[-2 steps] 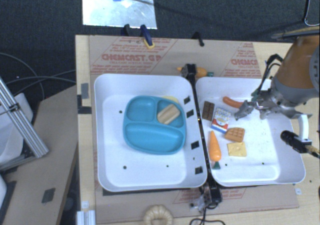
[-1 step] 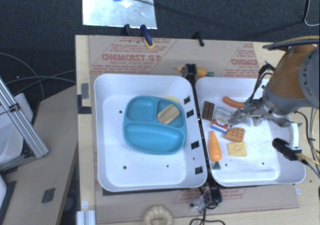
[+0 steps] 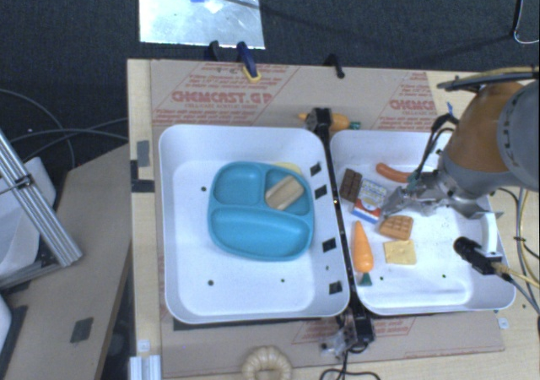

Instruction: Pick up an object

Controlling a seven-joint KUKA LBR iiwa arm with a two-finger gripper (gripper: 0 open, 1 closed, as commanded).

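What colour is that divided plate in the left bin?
The divided plate is light blue, seen clearly in the camera view.

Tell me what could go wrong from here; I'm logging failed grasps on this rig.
Crowding: the pincer sits low in the right bin among the waffle, hot dog and a small packet, so it may close on two items or nudge them aside. The carrot lies against the bin's left wall, likely awkward to grasp.
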